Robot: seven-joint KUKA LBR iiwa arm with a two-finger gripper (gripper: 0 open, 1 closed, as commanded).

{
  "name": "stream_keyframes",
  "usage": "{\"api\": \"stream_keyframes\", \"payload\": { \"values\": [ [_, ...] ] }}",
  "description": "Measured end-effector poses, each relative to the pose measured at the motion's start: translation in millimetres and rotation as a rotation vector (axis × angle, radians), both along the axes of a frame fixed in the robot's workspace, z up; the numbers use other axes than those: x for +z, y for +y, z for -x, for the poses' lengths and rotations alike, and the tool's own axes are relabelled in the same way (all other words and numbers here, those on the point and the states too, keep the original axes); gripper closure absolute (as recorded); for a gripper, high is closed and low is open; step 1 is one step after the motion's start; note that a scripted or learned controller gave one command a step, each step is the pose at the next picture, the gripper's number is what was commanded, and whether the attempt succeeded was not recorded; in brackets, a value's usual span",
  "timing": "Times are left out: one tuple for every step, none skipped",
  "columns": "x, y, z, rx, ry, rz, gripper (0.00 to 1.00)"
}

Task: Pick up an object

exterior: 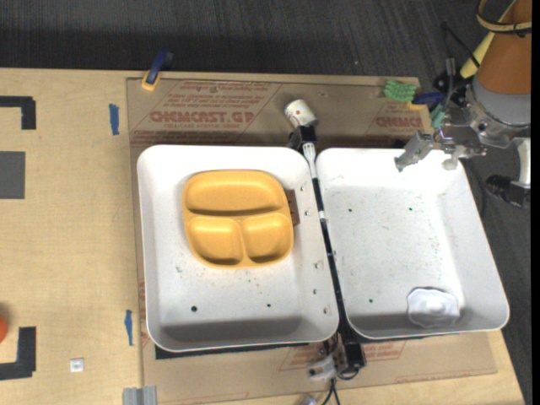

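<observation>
A yellow three-compartment tray (pixel 238 217) lies in the left white bin (pixel 160 251), toward its upper middle. A small whitish, crumpled-looking object (pixel 433 306) rests in the near right corner of the right white bin (pixel 396 226). My gripper (pixel 429 152) hovers over the far right corner of the right bin, below the arm's orange band (pixel 509 57). It is far from both objects, and nothing shows in its grasp.
A black divider strip (pixel 323 243) runs between the two bins. A small white knob (pixel 298 110) sits behind them on the cardboard sheet (pixel 211 108). Blue (pixel 155 70) and green (pixel 398 90) clips hold the sheet's back corners. Cables hang near the arm at the right.
</observation>
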State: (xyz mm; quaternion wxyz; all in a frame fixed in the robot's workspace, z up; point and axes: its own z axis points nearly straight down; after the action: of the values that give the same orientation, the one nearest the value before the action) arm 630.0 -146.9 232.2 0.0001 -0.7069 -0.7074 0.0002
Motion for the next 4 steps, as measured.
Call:
{"api": "stream_keyframes", "payload": {
  "values": [
    [-147.1, 42.2, 60.7, -0.141, 0.0, -0.001, 0.0],
    [-147.0, 43.3, 28.0, 0.203, -0.004, 0.001, 0.0],
    [-136.0, 44.0, 26.9, 0.202, -0.008, 0.0, 1.0],
    [-136.1, 44.0, 26.9, 0.202, -0.007, -0.001, 0.0]
  ]
}}
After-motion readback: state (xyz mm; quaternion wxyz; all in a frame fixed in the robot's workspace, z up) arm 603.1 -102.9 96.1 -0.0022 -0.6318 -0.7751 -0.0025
